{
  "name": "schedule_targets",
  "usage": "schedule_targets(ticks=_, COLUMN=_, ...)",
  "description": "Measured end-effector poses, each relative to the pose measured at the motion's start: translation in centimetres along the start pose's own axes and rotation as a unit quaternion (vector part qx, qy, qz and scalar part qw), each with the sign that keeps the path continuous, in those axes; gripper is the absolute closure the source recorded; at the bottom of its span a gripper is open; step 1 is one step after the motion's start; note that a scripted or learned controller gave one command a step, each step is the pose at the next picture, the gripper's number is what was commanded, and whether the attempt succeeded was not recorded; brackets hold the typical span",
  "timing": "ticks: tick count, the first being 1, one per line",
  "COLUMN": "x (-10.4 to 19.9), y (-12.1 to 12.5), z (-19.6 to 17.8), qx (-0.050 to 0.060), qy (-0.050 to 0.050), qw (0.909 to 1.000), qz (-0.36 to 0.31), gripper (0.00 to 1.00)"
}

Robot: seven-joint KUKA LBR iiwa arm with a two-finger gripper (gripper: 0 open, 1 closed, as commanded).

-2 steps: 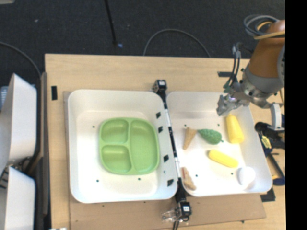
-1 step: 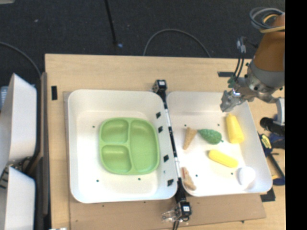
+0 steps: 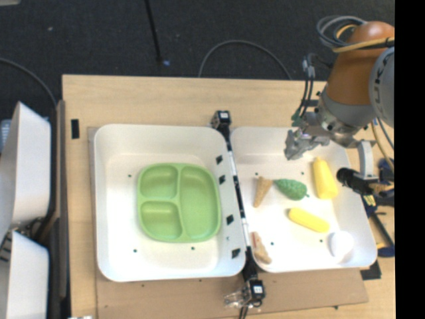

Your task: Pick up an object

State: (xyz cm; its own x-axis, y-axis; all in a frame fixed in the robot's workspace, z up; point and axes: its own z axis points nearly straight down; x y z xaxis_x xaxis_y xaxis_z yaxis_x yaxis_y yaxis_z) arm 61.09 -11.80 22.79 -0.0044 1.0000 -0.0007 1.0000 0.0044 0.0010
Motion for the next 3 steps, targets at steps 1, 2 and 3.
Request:
schedule_targets(ticks=1, x=5.5, y=-0.6, z=-0.9, qx=0.0, qy=0.001, qw=1.0, qz=-0.001, gripper=1.0)
schedule_targets(ticks=2, x=11.2, y=-0.3, z=-0.1, qx=0.001, qy=0.001, qw=1.0, qz=-0.001, gripper=1.0)
schedule_targets(ticks=3, x=17.0, y=-0.4, z=-1.3, qx=-0.001, qy=0.001, qw=1.0, qz=-0.002, gripper=1.0)
